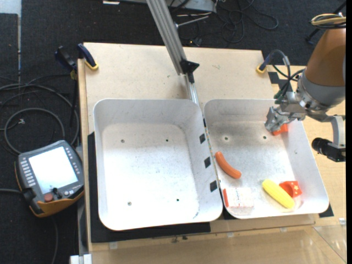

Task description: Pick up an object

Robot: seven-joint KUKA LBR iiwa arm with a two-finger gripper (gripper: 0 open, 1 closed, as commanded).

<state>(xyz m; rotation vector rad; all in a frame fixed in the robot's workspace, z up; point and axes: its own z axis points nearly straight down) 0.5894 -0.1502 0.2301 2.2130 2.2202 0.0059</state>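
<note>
Upper shell: my arm [329,59] wears a broad, rounded orange band.
Wrist: grey and cylindrical beneath that band.
Cables: a grey loop arches off my wrist.
End effector [275,123]: small, grey metal.

- The two bins [148,114] were white, their floors flecked with fine dark specks.
- The bench [137,70] was pale tan wood.
- The floor [38,32] was black.
- The arm [329,59] showed an orange band above grey.
- The gripper [275,122] was grey, with a small orange-red thing [281,128] showing beneath it.
- The sausage-shaped toy [227,165] was orange-brown.
- The banana-shaped toy [278,193] was yellow.
- The small block [292,188] beside it was red.
- The box [238,198] was white with red markings.
- The pendant [49,176] had a pale screen, a grey frame and an orange base.
- The clamps [88,58] were dark with yellow tips.
- The slanting pole [165,26] was silver.
</note>
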